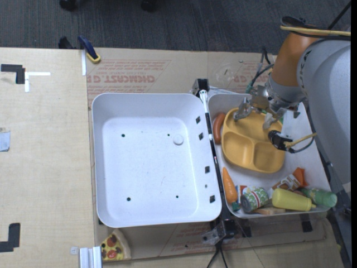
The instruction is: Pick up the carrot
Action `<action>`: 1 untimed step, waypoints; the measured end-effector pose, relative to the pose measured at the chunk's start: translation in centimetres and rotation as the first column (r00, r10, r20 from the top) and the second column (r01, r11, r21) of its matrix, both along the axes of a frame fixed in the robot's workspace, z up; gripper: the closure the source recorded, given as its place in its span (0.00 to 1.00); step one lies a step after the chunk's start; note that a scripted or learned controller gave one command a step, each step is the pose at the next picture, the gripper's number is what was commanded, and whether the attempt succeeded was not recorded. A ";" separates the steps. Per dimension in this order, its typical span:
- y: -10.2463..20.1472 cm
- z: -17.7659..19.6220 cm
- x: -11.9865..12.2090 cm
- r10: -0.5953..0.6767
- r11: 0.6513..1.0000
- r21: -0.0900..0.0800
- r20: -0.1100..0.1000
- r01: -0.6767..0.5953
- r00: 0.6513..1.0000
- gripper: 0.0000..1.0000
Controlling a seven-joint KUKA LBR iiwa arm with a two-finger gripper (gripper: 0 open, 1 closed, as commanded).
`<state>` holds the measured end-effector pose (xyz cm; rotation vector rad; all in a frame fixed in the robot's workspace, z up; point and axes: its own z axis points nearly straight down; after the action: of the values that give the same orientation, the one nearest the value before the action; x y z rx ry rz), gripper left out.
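The carrot [228,185] is a small orange taper lying lengthwise against the left wall of the right bin [317,149], toward the front. My gripper [257,115] hangs over the back of that bin, above the far edge of a yellow divided plate [251,144]. Its fingers [241,114] are spread open with nothing between them. The carrot lies well in front of and to the left of the gripper.
A red-orange item [218,126] is wedged between the plate and the bin's left wall. A printed can [255,199], a yellow bottle [291,200], a green item [321,196] and an orange piece [299,176] crowd the front. The left bin [103,166] adjoins.
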<state>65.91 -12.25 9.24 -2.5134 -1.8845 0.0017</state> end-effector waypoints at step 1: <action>-7.1 0.4 -0.3 0.092 0.995 0.027 -0.021 -0.091 0.996 0.00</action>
<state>65.63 -19.38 9.64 -2.3980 -1.9755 0.0051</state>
